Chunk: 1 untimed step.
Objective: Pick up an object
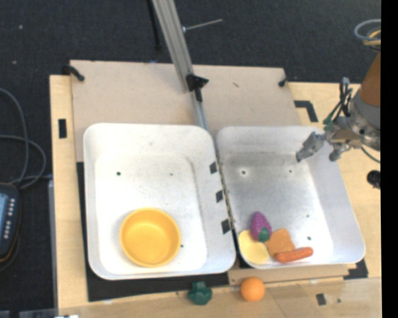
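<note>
- Two shallow white bins are seen side by side on the bench: a left bin and a right bin.
- The gripper is held over the upper right edge of the right bin, with the grey arm reaching in from the right.
- Its two fingers are seen spread apart, with nothing between them.
- A cluster of toy foods is gathered in the lower corner of the right bin, well apart from the gripper.
- In that cluster, a purple toy eggplant is placed uppermost, with a pale yellow piece just beside it to the lower left.
- An orange chunk is set touching the eggplant's lower right, and a red-orange toy carrot is laid along the bin's lower wall.
- A yellow bowl is seated upright in the lower part of the left bin.
- Outside the bins, on the bench's front edge, an orange ball and a small green toy are found near each other.
</note>
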Each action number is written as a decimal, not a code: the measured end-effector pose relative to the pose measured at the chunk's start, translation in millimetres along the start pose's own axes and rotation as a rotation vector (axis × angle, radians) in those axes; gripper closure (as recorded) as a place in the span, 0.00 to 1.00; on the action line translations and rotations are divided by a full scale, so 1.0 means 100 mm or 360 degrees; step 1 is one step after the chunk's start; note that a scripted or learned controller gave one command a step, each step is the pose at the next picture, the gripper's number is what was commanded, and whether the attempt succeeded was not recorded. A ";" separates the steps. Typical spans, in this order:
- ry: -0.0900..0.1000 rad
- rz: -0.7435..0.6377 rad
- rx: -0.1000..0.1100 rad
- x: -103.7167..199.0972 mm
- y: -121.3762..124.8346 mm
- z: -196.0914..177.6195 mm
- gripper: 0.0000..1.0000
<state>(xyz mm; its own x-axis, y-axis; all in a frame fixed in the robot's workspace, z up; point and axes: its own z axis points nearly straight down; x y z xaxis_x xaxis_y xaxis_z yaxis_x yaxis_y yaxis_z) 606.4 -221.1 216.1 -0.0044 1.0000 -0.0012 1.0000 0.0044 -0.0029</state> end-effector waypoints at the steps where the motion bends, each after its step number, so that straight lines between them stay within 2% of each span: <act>1: 0.0000 0.0005 0.0003 0.01 0.01 0.63 0.00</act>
<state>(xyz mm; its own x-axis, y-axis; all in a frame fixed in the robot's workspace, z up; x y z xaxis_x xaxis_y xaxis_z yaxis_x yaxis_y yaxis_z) 606.9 -220.2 152.9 -0.0010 1.0000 -0.0011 1.0000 0.0010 -0.0045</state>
